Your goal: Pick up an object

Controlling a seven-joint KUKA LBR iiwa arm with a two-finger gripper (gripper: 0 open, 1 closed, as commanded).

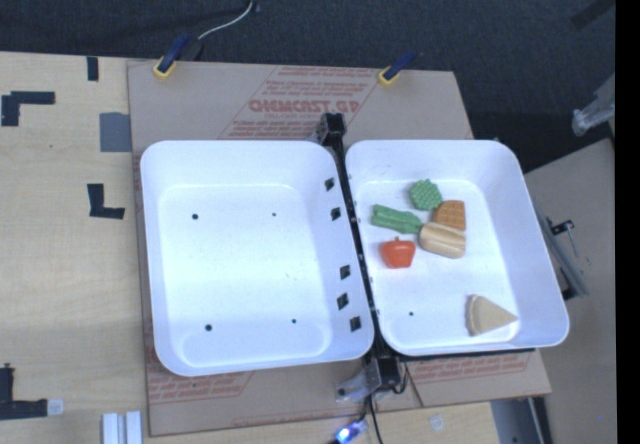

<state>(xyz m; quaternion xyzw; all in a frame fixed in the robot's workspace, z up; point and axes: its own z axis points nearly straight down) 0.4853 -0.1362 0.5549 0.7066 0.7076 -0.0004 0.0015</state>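
on the wooden worktop [60, 262] a cardboard sheet [290, 107] carries the left white bin [240, 262] and, touching it, the right white bin [500, 172]. in the right one lie a long green toy vegetable [397, 219], a red toy tomato [398, 253] just below it, a bumpy green piece [425, 194], an orange piece [450, 213] touching a tan roll [443, 240], and a tan wedge [488, 315] well apart. whether the hand is spread or pressed together cannot be told.

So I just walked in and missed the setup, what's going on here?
Nothing is being handled at this moment. The right bin holds small toy foods: a red pepper, a green pod, a green textured piece, a bread roll, an orange piece and a tan wedge.
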